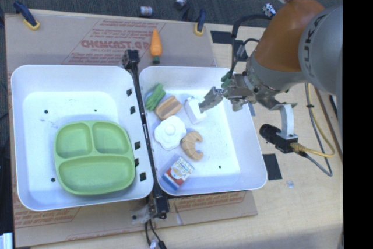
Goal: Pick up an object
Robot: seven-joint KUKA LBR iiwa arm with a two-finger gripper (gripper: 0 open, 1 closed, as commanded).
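Observation:
My gripper hangs over the upper middle of the right bin, reaching in from the right. Its tip is right beside a small white block; I cannot tell whether they touch. Left of the block lie a tan bread roll and a green pod. Below them are a white fried egg, a croissant and a small red, white and blue carton near the front wall.
The left bin holds a green divided plate. An orange carrot lies on the cardboard behind the bins. Blue clamps hold the cardboard's back edge. Small bits lie on the dark floor beyond.

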